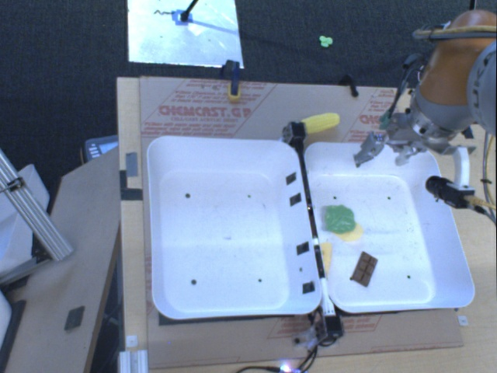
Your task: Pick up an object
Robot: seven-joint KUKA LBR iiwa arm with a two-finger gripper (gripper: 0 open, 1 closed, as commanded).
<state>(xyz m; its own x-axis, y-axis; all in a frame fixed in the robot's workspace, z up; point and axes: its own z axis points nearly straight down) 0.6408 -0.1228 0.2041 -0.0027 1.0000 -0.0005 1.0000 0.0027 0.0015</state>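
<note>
1. Above the right shallow white plastic bin's (446, 286) far rim, the grey arm's claw (386, 149) hangs with fingers spread, grasping nothing.
2. On that bin's floor lie a green soft lump (338, 217), touching a flat yellow piece (351, 232), and a brown chocolate-like bar (363, 269) nearby.

The bench (435, 329) bears two white bins (225, 224), touching side by side.

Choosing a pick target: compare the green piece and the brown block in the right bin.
The green piece is rounded and lies on a yellow piece; the brown block is rectangular, darker and lies alone on the bin floor. The green piece lies nearer the gripper. Both are in the right bin.
</note>
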